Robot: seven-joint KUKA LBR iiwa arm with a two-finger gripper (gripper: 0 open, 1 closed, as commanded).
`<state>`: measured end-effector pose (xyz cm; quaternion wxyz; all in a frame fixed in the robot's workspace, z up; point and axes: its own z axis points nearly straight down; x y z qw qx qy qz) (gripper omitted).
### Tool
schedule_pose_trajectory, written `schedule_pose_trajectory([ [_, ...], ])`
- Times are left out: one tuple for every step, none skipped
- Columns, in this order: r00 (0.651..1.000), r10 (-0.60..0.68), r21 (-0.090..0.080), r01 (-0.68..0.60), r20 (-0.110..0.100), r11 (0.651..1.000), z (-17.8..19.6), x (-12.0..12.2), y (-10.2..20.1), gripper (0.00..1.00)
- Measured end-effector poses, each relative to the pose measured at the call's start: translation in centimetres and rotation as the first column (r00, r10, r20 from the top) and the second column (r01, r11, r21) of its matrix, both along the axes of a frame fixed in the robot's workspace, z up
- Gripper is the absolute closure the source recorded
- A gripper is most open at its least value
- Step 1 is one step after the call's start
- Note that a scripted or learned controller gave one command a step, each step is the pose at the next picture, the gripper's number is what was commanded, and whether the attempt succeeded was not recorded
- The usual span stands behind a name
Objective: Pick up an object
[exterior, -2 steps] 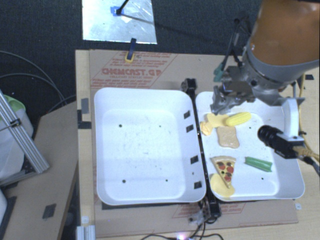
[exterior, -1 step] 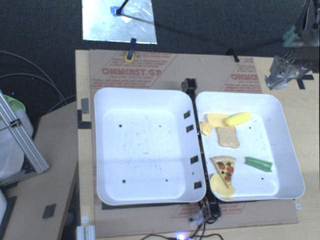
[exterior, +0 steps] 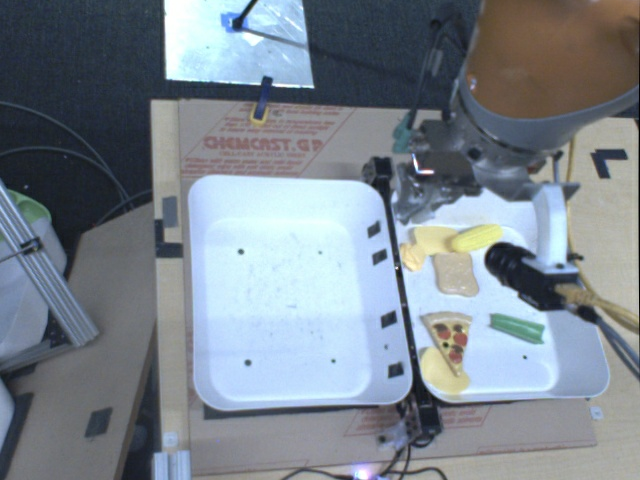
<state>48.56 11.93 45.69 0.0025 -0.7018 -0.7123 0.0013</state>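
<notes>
Going left to right: the left shallow white plastic bin [exterior: 290, 288] had nothing sitting in it as far as I could see, just a few dark specks on its floor. Both bins sat on a brown cardboard sheet with red lettering [exterior: 265, 140] spread over the bench.

All the pickable stuff was in the right shallow white plastic bin [exterior: 575, 373]. Along its left side there was a pale yellow flat toy piece [exterior: 428, 242], with a yellow toy corn cob [exterior: 476, 236] touching its right end. Just below those lay a tan toast-shaped toy slice [exterior: 456, 275], then a toy pizza slice with red dots [exterior: 450, 339] nearer the front, and a small green bean-shaped toy [exterior: 517, 327] off to its right, apart from the rest.

The end effector [exterior: 418, 200] hung at the back left corner of the right bin, just above the yellow piece (the big grey and orange arm covered most of it). Honestly couldn't tell its state from this angle, and I saw nothing caught in it.

So my read: nothing had been picked up yet. Every toy looked to be lying flat in the bin, and the whole grab and lift was left to do.
</notes>
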Motion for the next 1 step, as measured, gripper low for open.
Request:
schedule_pose_trajectory([
  [1.000, -0.016, -0.006, 0.016, -0.005, 1.000, -14.73, 8.13, -1.32, 1.00],
])
